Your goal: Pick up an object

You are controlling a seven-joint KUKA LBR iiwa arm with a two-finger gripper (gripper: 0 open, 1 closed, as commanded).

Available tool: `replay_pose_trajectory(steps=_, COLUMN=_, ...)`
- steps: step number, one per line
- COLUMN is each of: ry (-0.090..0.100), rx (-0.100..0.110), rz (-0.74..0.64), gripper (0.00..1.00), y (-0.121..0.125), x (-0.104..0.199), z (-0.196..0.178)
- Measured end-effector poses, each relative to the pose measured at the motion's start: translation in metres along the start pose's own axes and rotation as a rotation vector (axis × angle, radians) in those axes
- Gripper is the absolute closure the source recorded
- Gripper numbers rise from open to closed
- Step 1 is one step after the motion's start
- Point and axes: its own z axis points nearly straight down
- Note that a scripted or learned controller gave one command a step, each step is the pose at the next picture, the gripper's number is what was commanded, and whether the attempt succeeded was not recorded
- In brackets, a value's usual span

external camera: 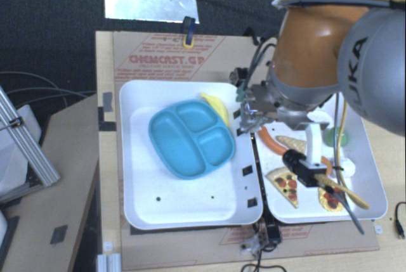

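My gripper (248, 113) hangs under the orange wrist band, over the divider between the two bins, at the upper left corner of the right bin (375, 200). Just to its left, a yellow banana (216, 107) lies against the far edge of a blue divided plate (189, 137) in the left bin (177, 208). An orange sausage (273, 142) lies just below and right of the gripper. A pizza slice (285, 186) sits at the right bin's front left. Nothing is visibly held between the fingers.
The right bin also holds a second pizza slice (294, 144), a small round piece (330, 201), a green item (333, 136) and a long tan stick (346, 195). The arm's body hides the back of that bin. Cardboard (166, 58) lies beneath both bins.
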Motion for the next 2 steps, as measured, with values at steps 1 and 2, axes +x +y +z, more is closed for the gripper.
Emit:
replay_pose_trajectory(steps=1, ry=0.002, rx=0.004, rz=-0.008, gripper=0.0, y=-0.002, x=0.005, z=0.002)
replay_pose_trajectory(steps=2, ry=0.003, rx=0.002, rz=-0.011, gripper=1.0, y=-0.001, x=0.005, z=-0.009)
